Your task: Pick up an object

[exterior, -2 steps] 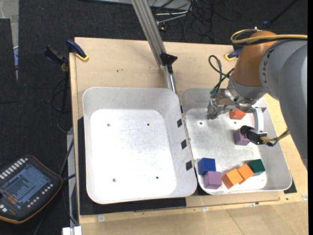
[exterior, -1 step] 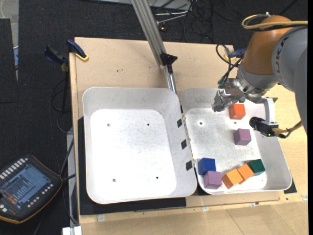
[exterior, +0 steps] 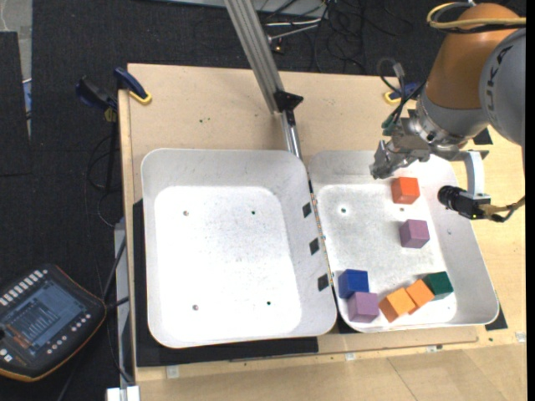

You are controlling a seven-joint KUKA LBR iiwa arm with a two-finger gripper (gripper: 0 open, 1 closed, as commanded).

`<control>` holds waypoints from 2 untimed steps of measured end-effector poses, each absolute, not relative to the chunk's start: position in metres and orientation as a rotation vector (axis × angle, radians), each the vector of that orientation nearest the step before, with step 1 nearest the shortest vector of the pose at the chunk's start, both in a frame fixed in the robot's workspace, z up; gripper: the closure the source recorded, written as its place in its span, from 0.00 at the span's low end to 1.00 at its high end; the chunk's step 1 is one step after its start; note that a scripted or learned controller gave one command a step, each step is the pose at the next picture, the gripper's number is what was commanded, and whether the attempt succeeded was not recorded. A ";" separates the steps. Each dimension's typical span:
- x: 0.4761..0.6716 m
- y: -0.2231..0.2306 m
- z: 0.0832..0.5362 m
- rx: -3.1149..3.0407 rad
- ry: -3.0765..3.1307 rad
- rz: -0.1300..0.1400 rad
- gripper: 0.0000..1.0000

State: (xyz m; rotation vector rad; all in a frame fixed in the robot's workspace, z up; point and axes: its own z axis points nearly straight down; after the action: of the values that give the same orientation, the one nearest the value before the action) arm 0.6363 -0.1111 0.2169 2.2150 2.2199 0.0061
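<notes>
Left bin [exterior: 159,224]: floor open throughout. Right bin [exterior: 351,215]: near edge crowded by blue cube [exterior: 353,281], purple cube [exterior: 363,306], orange block [exterior: 398,301], green block [exterior: 438,286]; its left half above them open.

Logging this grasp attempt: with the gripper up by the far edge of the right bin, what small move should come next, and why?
Probably a short shift toward the orange cube, then descend. The gripper sits at the right bin's far edge, just up and left of that cube, not over it. The other blocks lie farther off, toward the near rim.
</notes>
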 end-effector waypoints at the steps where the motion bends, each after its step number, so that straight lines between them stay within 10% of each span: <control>1: 0.638 -0.111 0.252 2.215 2.220 0.005 1.00; 2: 0.628 -0.063 0.258 2.214 2.230 0.001 1.00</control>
State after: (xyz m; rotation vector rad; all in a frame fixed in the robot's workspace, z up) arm 0.6283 -0.0627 0.2578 2.2138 2.2303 0.0012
